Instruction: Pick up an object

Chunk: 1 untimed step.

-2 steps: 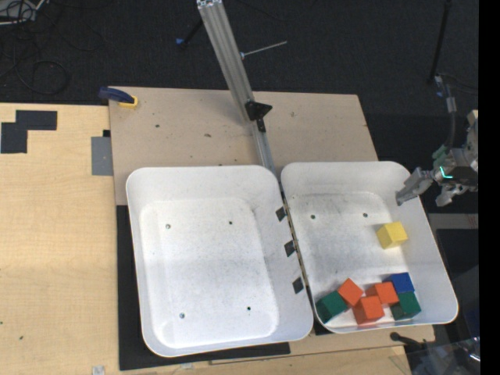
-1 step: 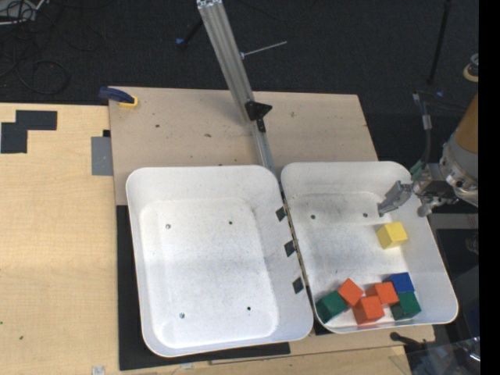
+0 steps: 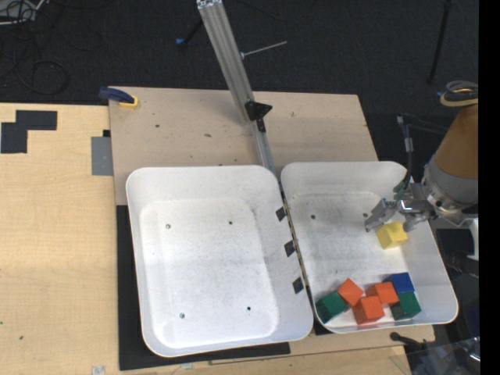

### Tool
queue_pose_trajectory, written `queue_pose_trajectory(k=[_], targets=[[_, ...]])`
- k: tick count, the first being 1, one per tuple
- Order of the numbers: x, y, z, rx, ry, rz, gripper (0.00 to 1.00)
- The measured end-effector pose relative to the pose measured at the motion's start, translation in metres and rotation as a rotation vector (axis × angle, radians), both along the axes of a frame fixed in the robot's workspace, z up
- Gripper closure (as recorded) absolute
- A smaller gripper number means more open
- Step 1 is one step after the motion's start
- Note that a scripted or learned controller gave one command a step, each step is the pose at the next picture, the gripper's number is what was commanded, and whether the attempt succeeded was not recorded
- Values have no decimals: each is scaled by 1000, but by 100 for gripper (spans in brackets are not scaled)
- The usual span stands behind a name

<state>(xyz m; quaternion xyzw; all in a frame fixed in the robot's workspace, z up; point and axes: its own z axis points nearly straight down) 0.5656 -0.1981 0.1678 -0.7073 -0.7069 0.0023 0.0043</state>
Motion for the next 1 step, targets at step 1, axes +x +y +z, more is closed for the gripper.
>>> queue_pose_trajectory(k=[1], targets=[[11,-2,-52,-11,-15,0,0]])
